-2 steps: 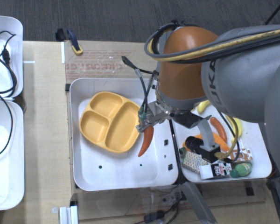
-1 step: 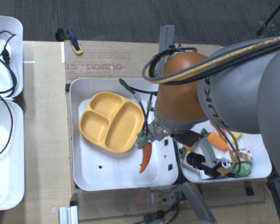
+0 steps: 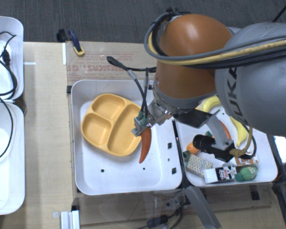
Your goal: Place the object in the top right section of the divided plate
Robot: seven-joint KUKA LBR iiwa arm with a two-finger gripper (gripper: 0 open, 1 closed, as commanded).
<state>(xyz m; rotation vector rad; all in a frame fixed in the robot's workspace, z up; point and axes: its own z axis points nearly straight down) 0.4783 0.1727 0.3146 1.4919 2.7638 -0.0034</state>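
Gripper (image 3: 144,124): at the end of the grey arm (image 3: 257,80), below its orange band (image 3: 195,46), reaching in from the right. It stands over the left bin (image 3: 124,175), at the right rim of the divided plate (image 3: 105,128).

Fingers: I read them as closed on the green stem end of the carrot (image 3: 145,146), though the wrist crowds that spot and I cannot be fully sure.

Carrot: orange, long and tapered, its point towards the near edge of the bin. The stem end sits at the fingers, touching or just over the plate's right rim. The rest of it runs over bare bin floor just beside the plate. It is in none of the plate's sections.

Divided plate: yellow, rounded, three sections, turned at a slant in the upper left part of the left bin. Two smaller sections face the far and left sides, and one larger section faces the carrot. I see nothing in any of the three.

Right bin (image 3: 268,152): holds a banana (image 3: 209,104) towards the back, partly under the arm. Along the near side are a small patterned box (image 3: 198,165), a white and black carton (image 3: 220,174) and a green round item (image 3: 247,173).

Desk (image 3: 43,128): pale wood, carrying both bins. A blue and yellow clamp (image 3: 76,43) lies at its far edge, well apart from the plate.
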